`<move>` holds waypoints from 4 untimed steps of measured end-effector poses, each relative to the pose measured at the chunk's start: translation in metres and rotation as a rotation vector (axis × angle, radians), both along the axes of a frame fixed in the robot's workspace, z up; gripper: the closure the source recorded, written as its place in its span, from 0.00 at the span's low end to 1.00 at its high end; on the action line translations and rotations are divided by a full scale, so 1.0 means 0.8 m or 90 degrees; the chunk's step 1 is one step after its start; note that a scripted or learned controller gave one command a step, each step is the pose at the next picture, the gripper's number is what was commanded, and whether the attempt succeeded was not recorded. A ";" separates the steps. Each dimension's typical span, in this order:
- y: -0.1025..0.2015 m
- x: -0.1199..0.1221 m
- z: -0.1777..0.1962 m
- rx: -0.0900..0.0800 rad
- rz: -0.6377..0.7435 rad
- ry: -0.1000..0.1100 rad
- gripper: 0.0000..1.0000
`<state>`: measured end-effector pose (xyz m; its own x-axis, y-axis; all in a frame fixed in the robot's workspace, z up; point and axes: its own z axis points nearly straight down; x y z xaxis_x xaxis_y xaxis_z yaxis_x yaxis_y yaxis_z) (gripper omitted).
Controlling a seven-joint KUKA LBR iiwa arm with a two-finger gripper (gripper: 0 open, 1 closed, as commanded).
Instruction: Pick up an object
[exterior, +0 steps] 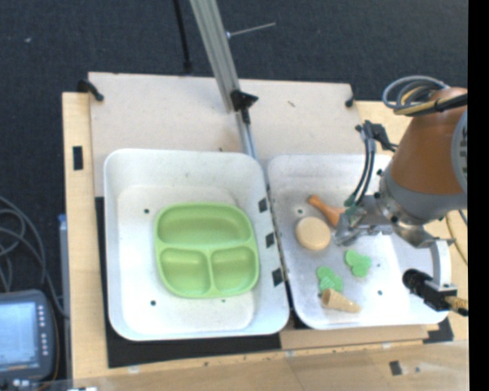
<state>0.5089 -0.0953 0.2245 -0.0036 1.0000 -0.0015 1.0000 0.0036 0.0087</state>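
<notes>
— Object for picking: most likely the round tan piece, middle of the right bin, just left of the gripper.

— Stage?

— Approach, by the look of it. Hovering low at centre right of frame, right beside the tan piece and the orange carrot-like piece. Nothing visibly between the fingers. Spread or pressed together: cannot tell, too small and dark.

— Next move?

— Probably a slight shift leftward over the tan piece, then down and a clean pinch, clear of the carrot.

— Contents?

— Right bin: tan round, carrot, two green pieces, cone-shaped piece near the lower rim. Left bin: green divided plate, nothing seen in its compartments.
</notes>
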 end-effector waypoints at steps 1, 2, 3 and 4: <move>-0.001 0.003 0.068 0.000 0.000 0.000 1.00; 0.061 -0.008 0.065 0.001 0.002 0.004 1.00; 0.124 -0.008 0.038 0.002 0.003 0.006 1.00; 0.183 0.001 0.023 0.002 0.002 0.007 1.00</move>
